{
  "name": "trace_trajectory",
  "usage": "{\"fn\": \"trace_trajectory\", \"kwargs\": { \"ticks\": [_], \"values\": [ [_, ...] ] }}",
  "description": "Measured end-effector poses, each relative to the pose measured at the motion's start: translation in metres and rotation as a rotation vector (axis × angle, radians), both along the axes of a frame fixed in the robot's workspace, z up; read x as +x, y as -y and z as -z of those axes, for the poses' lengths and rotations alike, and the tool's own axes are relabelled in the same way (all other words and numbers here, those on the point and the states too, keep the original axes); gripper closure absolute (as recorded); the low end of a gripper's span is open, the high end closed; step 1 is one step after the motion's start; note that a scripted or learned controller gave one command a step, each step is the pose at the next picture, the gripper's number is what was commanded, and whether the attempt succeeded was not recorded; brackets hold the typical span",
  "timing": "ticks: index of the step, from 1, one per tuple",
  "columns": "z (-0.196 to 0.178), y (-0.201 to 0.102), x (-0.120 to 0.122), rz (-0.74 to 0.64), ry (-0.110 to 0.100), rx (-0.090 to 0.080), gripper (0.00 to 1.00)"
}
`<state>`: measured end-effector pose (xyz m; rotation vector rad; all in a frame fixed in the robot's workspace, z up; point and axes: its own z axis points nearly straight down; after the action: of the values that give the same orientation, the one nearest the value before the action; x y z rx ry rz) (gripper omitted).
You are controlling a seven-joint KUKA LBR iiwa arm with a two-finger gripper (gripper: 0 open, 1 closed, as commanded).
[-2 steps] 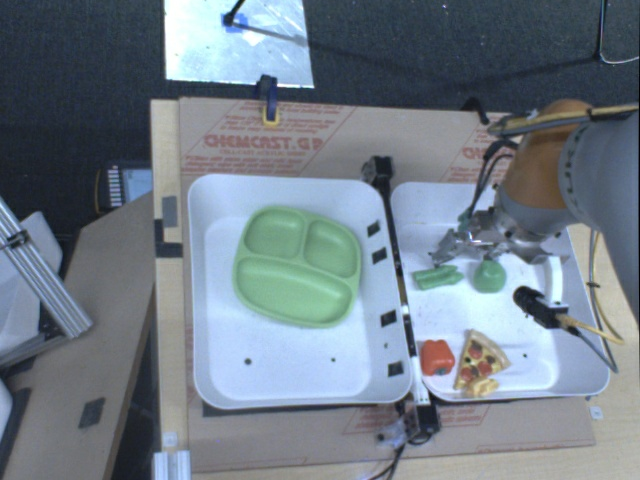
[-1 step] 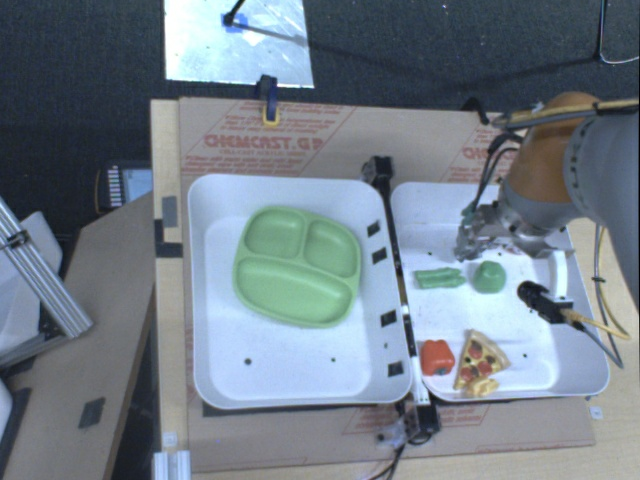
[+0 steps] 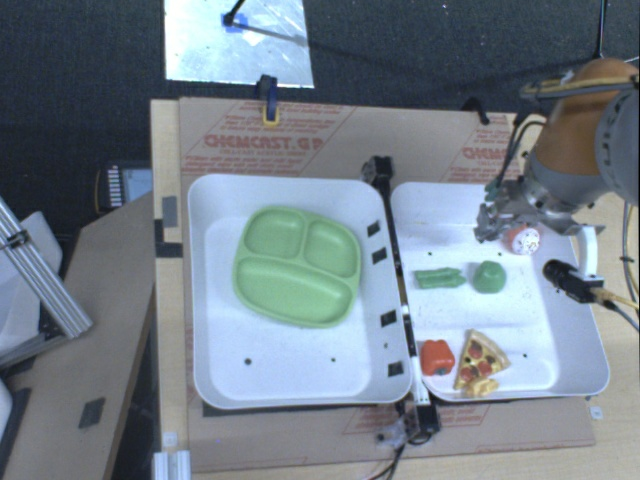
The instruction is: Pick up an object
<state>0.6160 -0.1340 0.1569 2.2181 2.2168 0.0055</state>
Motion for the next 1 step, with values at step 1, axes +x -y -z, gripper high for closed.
{"fn": "trace_trajectory", "kwargs": {
  "ticks": [1],
  "values": [
    [-0.0626,0.0074,0.0003,-0.001,0.002,-0.001,1.0]
  ]
}}
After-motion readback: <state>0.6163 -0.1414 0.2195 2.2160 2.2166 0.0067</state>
